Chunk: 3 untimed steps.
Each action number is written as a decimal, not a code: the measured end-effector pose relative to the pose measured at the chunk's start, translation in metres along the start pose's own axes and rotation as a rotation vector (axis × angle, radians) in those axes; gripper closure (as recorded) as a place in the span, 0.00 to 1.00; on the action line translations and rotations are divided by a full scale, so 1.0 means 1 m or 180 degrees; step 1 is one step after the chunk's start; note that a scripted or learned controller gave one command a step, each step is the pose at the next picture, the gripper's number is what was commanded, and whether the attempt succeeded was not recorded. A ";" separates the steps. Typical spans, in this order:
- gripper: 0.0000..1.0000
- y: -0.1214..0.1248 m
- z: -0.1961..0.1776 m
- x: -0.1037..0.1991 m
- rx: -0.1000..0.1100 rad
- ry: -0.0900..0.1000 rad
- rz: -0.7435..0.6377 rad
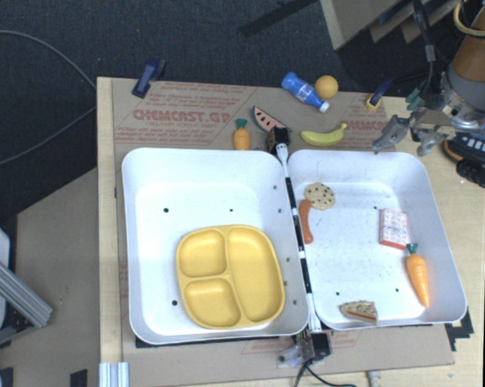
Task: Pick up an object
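White plastic bins sit side by side on my bench. My gripper [410, 133] hangs above the far right corner of the right bin [442, 205], near its back rim; its two fingers [390, 135] are spread wide apart with nothing between them.

Down in that right bin lie the things I could take. A toy carrot [417, 274] rests near the right wall, its green top pointing toward the back, just touching the front end of a pink wafer block [394, 228]. A chocolate-chip cookie [319, 195] sits toward the back left, with a reddish sausage [306, 220] just beside it along the bin's left wall. A slice of bread [359, 311] lies at the front edge.

The left bin [147, 185] holds a yellow divided plate [228, 275] with three compartments, set toward the front right.

Behind the bins, on the cardboard sheet [182, 107], I see a toy banana [323, 135], a watermelon slice [264, 118], a small orange carrot-like piece [242, 137], a blue bottle [303, 91] and an orange ball [326, 86] touching it.
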<state>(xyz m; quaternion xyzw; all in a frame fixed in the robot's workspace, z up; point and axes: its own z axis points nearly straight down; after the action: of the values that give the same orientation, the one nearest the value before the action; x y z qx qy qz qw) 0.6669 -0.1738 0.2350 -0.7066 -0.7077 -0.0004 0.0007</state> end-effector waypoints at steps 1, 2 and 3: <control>0.00 -0.052 0.071 -0.051 0.0007 -0.0008 0.0009; 0.00 -0.114 0.068 -0.040 0.0004 -0.0003 0.0007; 0.00 -0.101 0.126 -0.003 0.0007 0.0000 0.0002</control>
<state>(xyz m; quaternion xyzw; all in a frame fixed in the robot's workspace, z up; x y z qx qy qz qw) 0.5662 -0.1764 0.1086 -0.7067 -0.7075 0.0003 0.0015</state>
